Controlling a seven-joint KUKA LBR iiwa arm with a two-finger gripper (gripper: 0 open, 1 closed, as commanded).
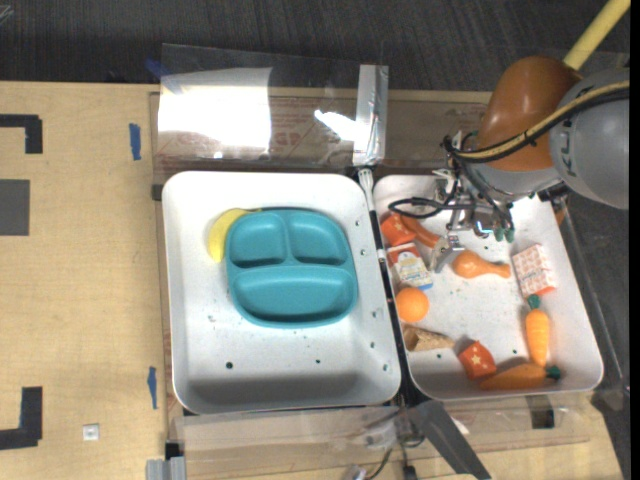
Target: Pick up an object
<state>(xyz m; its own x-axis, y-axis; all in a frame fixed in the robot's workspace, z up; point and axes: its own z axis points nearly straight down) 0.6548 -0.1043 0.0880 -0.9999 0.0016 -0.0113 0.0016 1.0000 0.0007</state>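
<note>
Over the right bin (585, 353), near its back-left corner, my hand (462, 236) hangs low among black cables; whether it is open or closed I cannot tell, and I see nothing held in it. Just below it lies an orange gourd-shaped toy (478, 265), with a pink-and-white packet (531, 268) to that toy's right. Nearer the bin's left wall sit a small carton (411, 268) and an orange ball (412, 305). 2 toy carrots (538, 336) lie toward the front-right corner. The left bin (190, 298) holds 1 teal divided tray (291, 266), a yellow object (220, 231) showing at its left edge.
</note>
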